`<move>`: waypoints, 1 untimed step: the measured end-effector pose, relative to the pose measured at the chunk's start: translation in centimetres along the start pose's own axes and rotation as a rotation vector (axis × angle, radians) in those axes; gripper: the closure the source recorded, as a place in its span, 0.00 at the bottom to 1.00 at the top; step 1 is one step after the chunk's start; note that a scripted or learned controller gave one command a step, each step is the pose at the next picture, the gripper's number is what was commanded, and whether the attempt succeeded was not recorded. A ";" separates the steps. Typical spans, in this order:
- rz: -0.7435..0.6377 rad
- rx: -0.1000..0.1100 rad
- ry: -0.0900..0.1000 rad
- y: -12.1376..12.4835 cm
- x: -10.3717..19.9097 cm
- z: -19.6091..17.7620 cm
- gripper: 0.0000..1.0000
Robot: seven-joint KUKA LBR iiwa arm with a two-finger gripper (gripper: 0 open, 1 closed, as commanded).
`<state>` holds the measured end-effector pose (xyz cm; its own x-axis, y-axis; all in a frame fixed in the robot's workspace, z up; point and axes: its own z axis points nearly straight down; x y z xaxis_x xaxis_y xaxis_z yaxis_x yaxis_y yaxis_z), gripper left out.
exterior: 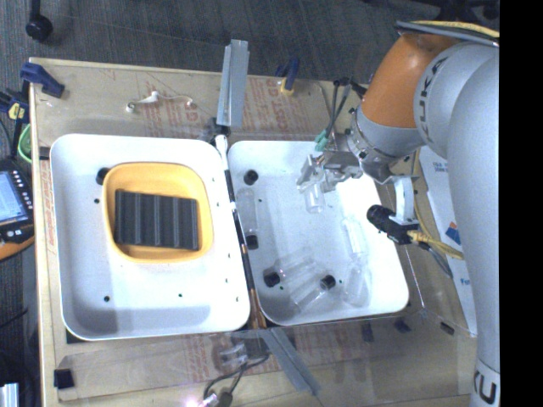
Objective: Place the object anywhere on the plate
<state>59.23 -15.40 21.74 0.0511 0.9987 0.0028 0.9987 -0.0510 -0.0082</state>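
Observation:
A yellow plate lies in the left bin, with a dark grey ribbed block resting on it. My gripper hangs over the upper part of the right bin, far to the right of the plate. A small clear plastic piece sits just under it; whether the gripper touches it is not visible. More clear plastic pieces lie lower in that bin: one at the front middle and two to the right.
The grey arm with its orange band comes in over the right bin's back right corner. A black cable end hangs by the bin's right wall. A metal bar stands behind the divide between the bins.

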 end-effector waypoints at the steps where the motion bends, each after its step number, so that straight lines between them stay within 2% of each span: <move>1: -0.037 -0.006 -0.002 0.9 9.3 -3.2 1.00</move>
<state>60.68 -6.16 25.00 0.0143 0.9999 0.0013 0.9999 -0.0143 -0.0018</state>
